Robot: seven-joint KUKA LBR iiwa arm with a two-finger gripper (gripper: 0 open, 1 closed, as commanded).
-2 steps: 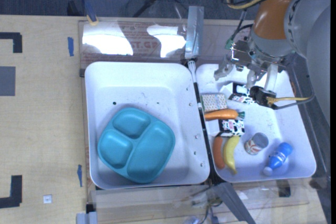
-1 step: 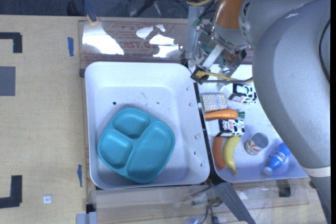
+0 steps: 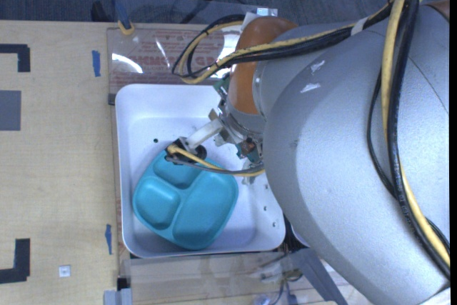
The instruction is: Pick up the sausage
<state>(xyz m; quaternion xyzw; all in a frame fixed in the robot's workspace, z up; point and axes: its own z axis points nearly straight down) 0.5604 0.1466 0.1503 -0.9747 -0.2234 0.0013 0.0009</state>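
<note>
My gripper hangs low inside the white bin, toward the bin's right side, just above the far right edge of a teal divided plate. The plate lies tilted in the front half of the bin, and its compartments look bare. The grey arm with its orange band reaches in from the right and hides the right part of the bin and everything beyond it.
A pale wooden bench top with black marks and blue tape strips lies to the left of the bin. Behind the bin's far wall sits a clear plastic sheet. Yellow and black cables loop over the bin's back right corner.
</note>
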